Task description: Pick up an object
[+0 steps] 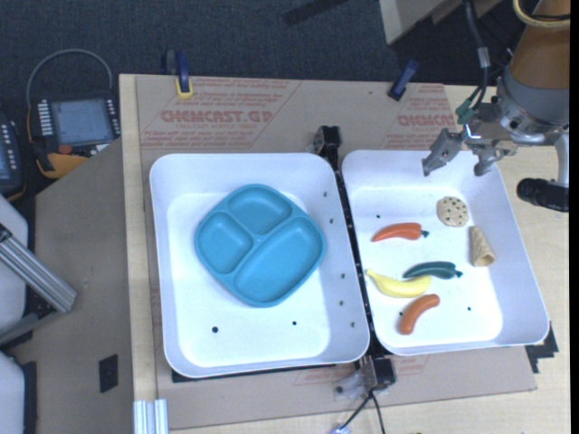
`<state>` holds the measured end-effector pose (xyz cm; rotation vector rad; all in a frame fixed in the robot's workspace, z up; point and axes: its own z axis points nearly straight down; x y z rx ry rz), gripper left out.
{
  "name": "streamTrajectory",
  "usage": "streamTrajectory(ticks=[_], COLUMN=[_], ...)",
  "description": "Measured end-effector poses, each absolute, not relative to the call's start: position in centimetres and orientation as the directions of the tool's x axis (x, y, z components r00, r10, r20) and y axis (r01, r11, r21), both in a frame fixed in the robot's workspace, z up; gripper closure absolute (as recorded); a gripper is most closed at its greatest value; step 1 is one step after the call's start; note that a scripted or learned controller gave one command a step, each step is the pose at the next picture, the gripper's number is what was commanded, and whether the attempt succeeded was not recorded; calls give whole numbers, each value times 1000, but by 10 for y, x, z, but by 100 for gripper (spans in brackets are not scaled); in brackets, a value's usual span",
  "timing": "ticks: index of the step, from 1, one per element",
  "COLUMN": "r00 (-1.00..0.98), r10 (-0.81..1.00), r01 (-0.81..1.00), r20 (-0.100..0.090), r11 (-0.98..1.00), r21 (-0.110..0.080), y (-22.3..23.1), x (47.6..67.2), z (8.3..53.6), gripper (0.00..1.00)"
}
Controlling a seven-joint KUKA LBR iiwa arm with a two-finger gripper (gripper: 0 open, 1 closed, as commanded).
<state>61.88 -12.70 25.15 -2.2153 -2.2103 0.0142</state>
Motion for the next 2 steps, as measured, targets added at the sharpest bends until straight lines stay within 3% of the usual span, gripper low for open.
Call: streamTrajectory(ticks=[1, 2], r00=[0, 1], r10=[1000, 1000], r01=[1000, 1000], r20=[0, 1], r11=[0, -1], r21=[-1, -6], y=[-127, -129], x=[621, 617], z=[260, 216], gripper=[0, 0])
